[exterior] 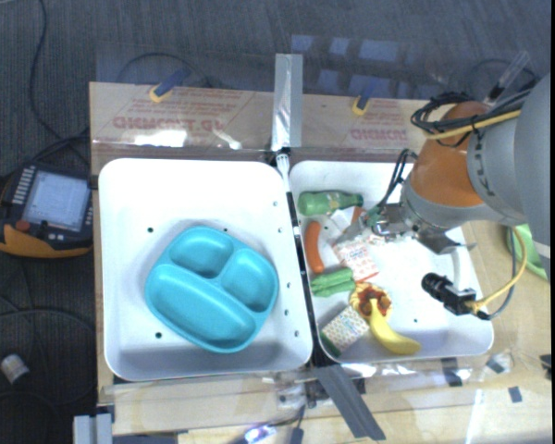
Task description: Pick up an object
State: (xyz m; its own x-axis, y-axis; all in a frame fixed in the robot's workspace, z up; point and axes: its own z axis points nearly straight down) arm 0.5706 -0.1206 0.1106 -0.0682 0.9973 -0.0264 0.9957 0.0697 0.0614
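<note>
- My gripper (pixel 381 222) hangs over the right bin (pixel 444 336); whether it is open or holding anything, I cannot tell.
- The red-and-white packet (pixel 356 255) lies just below-left of it, its long axis slanting away.

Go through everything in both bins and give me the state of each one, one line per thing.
Blue divided plate: lying flat in the left bin, right side up.
Green bottle: on its side in the right bin.
Banana: lying flat near the front.
Orange carrot: lying along the left wall.
Gripper: low over the pile, fingers unclear.
</note>
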